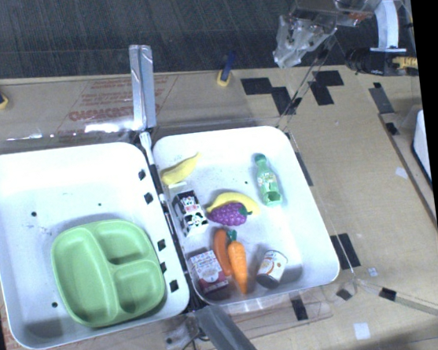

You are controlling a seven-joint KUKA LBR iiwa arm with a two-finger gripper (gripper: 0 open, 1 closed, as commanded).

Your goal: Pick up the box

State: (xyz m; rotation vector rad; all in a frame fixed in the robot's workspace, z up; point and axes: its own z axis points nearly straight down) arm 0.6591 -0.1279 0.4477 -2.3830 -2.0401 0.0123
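Up top, fingers (pixel 298 44) hover beyond right bin (pixel 312 222); open-or-clenched unclear; box (pixel 207 268) untouched in bin.

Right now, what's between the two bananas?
In the camera view, nothing sits between the upper banana and the lower banana; bare bin floor shows there.

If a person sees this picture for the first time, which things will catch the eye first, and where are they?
The green divided plate stands out first, lying alone in the left bin. Next comes the cluster of small bright items in the right bin: an orange carrot beside a dark red box near the front wall, and a green bottle toward the right. The gripper hangs above the bench beyond the right bin's far corner.
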